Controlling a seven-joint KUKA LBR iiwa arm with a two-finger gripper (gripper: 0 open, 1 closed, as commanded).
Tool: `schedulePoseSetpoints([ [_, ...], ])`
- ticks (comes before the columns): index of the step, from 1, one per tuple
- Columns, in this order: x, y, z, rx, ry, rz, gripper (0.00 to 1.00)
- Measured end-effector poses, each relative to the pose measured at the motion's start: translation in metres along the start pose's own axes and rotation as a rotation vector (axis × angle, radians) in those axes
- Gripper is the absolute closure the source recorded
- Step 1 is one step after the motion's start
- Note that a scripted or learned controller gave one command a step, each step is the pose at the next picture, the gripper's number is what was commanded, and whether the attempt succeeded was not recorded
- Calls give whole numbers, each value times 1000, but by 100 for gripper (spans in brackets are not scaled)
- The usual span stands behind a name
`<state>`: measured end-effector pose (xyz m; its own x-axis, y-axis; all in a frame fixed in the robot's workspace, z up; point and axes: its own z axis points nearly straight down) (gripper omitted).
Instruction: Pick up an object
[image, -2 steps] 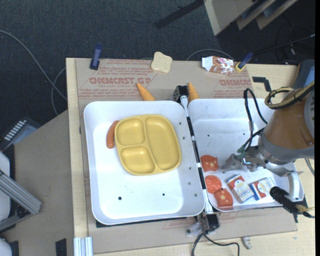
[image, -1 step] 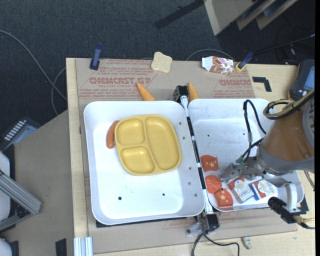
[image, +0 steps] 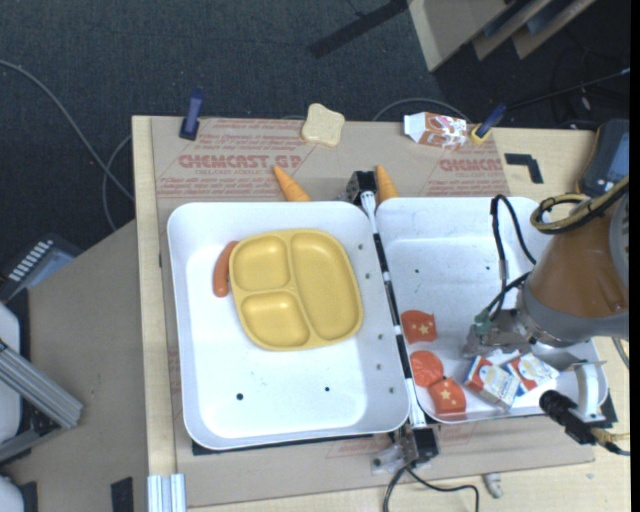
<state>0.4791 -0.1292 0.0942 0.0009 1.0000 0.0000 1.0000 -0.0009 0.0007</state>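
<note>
You see the gripper (image: 487, 338) low in the right bin (image: 450, 240), just beside the carton (image: 505, 378) — its grip you cannot tell.

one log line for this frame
arm over right bin | gripper above small cartons | grasp unconfirmed | yellow tray in left bin

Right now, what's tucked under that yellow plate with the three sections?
An orange-red sausage-shaped piece pokes out from beneath the left edge of the yellow divided plate, in the left white bin. How far it runs underneath, and whether anything else lies there, the plate covers.
</note>
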Motion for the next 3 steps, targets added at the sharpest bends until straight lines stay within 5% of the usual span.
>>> schedulePoseSetpoints([
  [1,-44,1,-112,-2,-2,0,100],
  [2,6,112,-138,-2,0,-2,100],
  [3,5,112,-138,-1,-1,-2,0],
])
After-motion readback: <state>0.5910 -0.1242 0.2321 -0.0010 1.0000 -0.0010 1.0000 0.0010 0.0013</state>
